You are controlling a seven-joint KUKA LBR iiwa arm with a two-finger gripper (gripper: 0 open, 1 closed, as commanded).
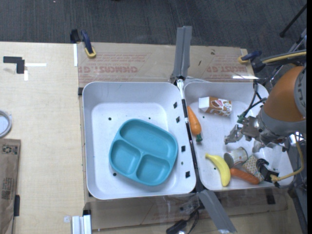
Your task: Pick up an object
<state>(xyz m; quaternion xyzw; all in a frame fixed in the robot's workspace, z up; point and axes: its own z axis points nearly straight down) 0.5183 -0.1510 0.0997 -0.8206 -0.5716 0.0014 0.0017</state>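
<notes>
A pale wooden tabletop (39, 111) carries two shallow white bins side by side, seen from above at a slant; the left bin (92, 130) holds a teal plate with three compartments (143, 151), lying slightly turned near the bin's middle; the right bin (214, 177) holds several small things; a carrot (194, 122) with a green stem end lies along its left wall, pointing near and far; a small carton printed in white, brown and red (215, 106) lies on its side toward the far end; a yellow banana (220, 167) curves along the near left part of the bin; just right of the banana lies a second, orange-red carrot (245, 176), its thick end touching a speckled round object (251, 164) that is too small to identify; a small metal-coloured can (237, 156) lies on its side just beyond the banana; the grey arm with its orange band (287, 99) reaches in from the right, and its jaws (238, 133) hang over the right half of the right bin, just beyond the can; whether they are wide or narrow cannot be told, as the metal parts blur together; nothing is visibly between them; cardboard sheets with red lettering (122, 62) lie beyond the bins, held by blue and yellow clamps (87, 43).
</notes>
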